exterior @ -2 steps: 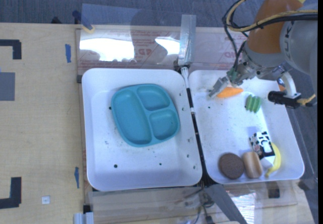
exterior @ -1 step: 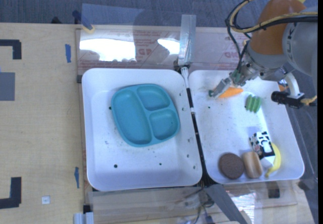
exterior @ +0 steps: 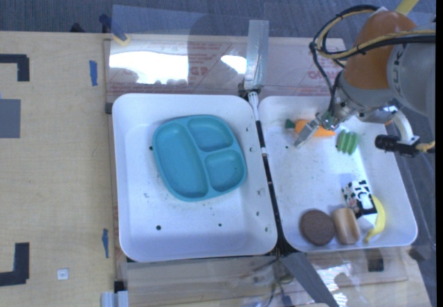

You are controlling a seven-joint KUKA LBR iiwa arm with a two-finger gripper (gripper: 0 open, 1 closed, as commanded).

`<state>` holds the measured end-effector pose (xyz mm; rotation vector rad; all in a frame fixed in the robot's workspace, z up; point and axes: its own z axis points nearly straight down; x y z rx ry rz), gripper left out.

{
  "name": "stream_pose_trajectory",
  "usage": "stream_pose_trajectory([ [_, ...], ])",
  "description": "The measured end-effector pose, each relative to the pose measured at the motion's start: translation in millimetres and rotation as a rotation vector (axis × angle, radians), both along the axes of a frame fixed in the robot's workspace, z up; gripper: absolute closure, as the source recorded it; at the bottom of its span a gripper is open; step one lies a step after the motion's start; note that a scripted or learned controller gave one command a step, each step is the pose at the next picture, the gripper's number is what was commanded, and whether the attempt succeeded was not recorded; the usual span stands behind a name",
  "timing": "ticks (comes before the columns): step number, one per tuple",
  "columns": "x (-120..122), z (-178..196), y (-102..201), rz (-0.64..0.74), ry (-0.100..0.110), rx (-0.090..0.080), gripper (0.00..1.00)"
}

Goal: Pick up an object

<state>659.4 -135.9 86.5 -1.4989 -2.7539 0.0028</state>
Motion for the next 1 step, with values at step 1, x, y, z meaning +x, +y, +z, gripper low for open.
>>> stream_pose_trajectory([
  [1,2.9,12.9,-0.3,0.000,-0.012,-0.002,1.00],
])
